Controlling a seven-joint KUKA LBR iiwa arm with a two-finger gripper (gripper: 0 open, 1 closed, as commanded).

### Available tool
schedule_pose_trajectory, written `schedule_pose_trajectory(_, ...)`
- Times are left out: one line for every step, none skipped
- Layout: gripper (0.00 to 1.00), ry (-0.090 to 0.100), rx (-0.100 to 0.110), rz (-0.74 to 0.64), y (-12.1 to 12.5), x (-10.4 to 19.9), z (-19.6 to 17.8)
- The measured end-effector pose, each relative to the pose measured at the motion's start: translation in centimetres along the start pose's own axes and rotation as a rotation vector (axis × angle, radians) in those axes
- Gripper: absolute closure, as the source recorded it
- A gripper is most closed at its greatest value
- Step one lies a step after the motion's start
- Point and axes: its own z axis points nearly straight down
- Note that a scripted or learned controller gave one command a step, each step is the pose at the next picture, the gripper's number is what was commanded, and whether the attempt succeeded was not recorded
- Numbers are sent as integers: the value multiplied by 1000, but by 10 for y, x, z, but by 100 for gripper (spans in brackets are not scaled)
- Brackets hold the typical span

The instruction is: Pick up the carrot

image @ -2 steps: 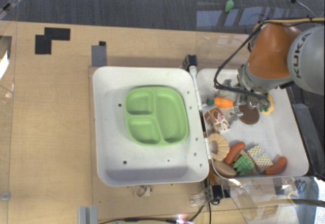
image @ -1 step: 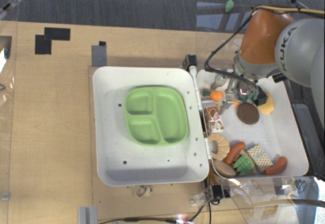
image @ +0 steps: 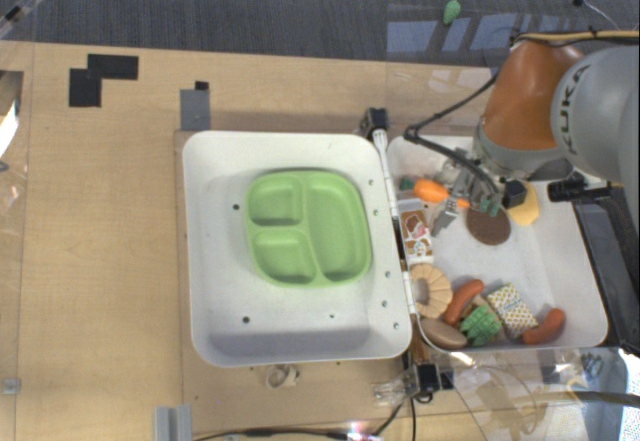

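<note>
The carrot (image: 430, 191), orange with a small green stub at its left end, lies in the upper left part of the right bin (image: 570, 279). My gripper (image: 467, 209) hangs low just to the right of the carrot, close to its thick end. Its fingers (image: 443, 219) stand spread apart, and the carrot is not between them. The grey arm with its orange band (image: 520, 94) reaches in from the upper right.
A brown disc (image: 490, 228) and a yellow piece (image: 523, 211) lie under the gripper's right side. Toy foods crowd the bin's front: a round biscuit (image: 432, 286), two sausages (image: 462, 299) (image: 543, 326), a green item (image: 482, 324). The left bin (image: 210, 229) holds a green divided plate (image: 305, 227).
</note>
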Motion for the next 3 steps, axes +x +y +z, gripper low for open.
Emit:
schedule_pose_trajectory(0, -1, 18, 495, -8, 4, -2)
schedule_pose_trajectory(0, -2, 5, 898, 0, -10, 1)
schedule_pose_trajectory(100, 0, 0, 887, 5, -10, -11)
